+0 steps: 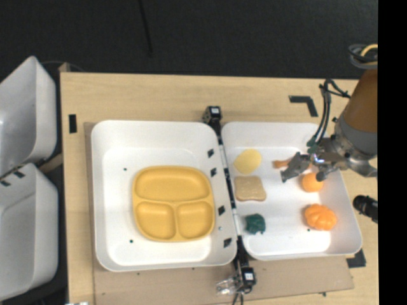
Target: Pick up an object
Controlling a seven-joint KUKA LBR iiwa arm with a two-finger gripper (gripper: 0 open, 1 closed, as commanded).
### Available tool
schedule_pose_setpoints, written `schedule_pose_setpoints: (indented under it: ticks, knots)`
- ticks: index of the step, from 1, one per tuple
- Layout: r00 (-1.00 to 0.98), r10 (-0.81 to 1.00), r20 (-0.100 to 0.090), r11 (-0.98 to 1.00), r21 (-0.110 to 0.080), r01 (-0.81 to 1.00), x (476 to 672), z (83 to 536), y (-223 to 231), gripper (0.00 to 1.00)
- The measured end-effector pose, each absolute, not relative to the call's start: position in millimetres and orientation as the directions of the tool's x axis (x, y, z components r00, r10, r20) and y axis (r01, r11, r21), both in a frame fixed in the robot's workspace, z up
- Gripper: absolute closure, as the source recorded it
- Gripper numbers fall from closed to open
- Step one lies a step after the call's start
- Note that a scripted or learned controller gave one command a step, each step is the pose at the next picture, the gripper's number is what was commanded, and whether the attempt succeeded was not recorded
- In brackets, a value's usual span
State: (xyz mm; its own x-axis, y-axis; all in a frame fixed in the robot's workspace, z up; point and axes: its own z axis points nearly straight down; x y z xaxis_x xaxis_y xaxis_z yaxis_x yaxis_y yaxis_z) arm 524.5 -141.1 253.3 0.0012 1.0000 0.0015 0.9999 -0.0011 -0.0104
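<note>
The yellow divided plate (pixel 173 203) lies in the left bin (pixel 108 189), well left of the slice of toast (pixel 250 188). In the right bin (pixel 280 246), a pale yellow round piece (pixel 247 161) sits just above the toast and a dark green piece (pixel 255 223) just below it. Right of the toast, the gripper (pixel 306 168) hangs low with its fingers spread, nothing between them. A small orange ball (pixel 311 182) lies just beside it, and a ribbed orange pumpkin (pixel 320 216) lower right of the toast.
</note>
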Motion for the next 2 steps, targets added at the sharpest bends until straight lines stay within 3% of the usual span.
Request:
schedule_pose_setpoints:
  ticks: [1, 2]
  knots:
    - [-0.002, 1.0, 0.0, 0.002, 0.001, 1.0, 526.7, 259, -141, 0.0]
    - [0.001, 1.0, 0.0, -0.001, -0.003, 1.0, 528.5, 203, -132, 0.0]
